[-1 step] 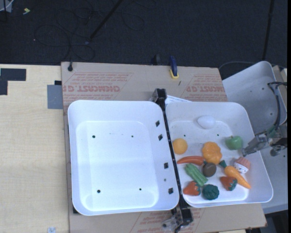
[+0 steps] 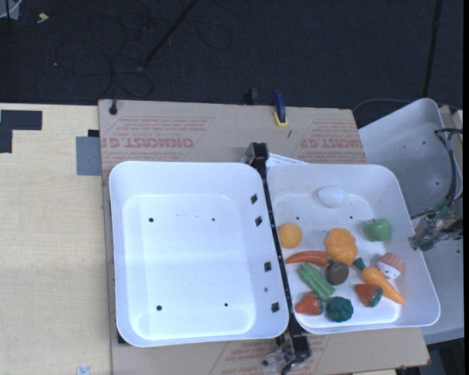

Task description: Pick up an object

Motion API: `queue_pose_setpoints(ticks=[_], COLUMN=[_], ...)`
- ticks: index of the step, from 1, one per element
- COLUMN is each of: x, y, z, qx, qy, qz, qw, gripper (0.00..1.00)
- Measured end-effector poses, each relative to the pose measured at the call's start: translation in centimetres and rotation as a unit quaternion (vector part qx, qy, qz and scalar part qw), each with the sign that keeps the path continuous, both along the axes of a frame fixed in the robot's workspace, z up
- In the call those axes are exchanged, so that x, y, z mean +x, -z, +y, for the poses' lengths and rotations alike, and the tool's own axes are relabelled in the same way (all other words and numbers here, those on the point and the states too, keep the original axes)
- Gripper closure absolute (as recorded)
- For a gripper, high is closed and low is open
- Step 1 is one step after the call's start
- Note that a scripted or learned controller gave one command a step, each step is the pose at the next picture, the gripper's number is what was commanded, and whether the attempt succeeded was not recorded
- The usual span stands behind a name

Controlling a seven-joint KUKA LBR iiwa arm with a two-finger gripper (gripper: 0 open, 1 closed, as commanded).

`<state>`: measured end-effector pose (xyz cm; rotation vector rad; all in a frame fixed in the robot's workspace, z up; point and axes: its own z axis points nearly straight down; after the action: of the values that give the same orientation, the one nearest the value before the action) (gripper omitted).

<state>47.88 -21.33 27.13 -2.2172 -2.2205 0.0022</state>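
Looks like a robotics lab or test cell: two shallow white bins [image 2: 141, 209] clamped side by side on a cardboard sheet [image 2: 180, 135] over a plywood desk [image 2: 39, 233], toy plastic vegetables [image 2: 340, 272] as test pieces, loose cables [image 2: 102, 30] on dark floor behind.

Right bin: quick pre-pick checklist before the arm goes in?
1. Targets present in right bin: ok, toy foods clustered at its near side.
2. Isolated candidates: ok, green pepper, white egg and the small orange ball each sit apart.
3. Crowded picks: not ok, cucumber, brown piece and orange pumpkin touch or nearly touch.
4. Gripper position: ok, outside the bin's right rim.
5. Finger state: cannot tell.
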Motion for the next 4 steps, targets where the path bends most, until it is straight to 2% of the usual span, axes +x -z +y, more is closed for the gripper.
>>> queue_pose_setpoints(ticks=[1, 2, 3, 4], x=[4.3, 10.7, 13.1, 13.6], y=[-13.3, -17.6, -26.9, -26.6], z=[2.1, 3.2, 1.9, 0.0], qx=[-0.0032, -0.0022, -0.0021, -0.0015], qy=[-0.002, -0.001, -0.001, 0.001], qz=[-0.009, -0.004, -0.005, -0.001], qw=[1.0000, 1.0000, 1.0000, 1.0000], gripper=[1.00, 1.00, 1.00, 1.00])
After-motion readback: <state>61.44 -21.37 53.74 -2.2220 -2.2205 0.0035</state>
